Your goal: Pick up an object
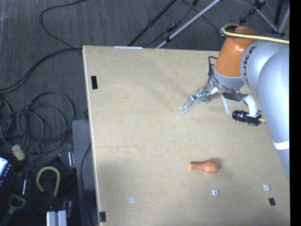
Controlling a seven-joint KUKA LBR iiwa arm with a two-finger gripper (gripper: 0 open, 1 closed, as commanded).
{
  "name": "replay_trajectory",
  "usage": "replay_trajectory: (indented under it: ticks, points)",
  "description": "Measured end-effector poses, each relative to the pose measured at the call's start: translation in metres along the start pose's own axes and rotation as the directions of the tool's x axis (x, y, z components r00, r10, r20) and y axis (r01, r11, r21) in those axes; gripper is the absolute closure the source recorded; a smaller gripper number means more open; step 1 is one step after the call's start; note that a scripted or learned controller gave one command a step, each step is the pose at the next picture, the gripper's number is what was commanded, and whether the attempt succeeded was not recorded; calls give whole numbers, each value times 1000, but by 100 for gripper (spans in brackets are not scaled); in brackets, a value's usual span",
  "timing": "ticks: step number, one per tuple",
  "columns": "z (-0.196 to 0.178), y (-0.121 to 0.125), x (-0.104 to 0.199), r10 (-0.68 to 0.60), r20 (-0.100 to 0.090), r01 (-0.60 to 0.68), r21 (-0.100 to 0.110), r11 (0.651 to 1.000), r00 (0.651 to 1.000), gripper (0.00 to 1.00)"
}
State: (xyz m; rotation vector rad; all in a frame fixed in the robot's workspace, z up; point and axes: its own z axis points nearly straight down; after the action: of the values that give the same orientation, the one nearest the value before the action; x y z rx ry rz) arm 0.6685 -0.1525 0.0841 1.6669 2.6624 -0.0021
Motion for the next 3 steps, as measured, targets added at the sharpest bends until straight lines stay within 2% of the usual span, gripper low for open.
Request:
replay_trajectory:
  ticks: [1, 2, 3]
  points:
    - [-9, 1, 1, 0, 0, 0, -2, 1000, 1000, 100]
    - [-9, 1, 1, 0, -1, 0, -2, 1000, 1000, 0]
    - [0, 13, 27, -69, 1, 69, 1, 998, 998, 0]
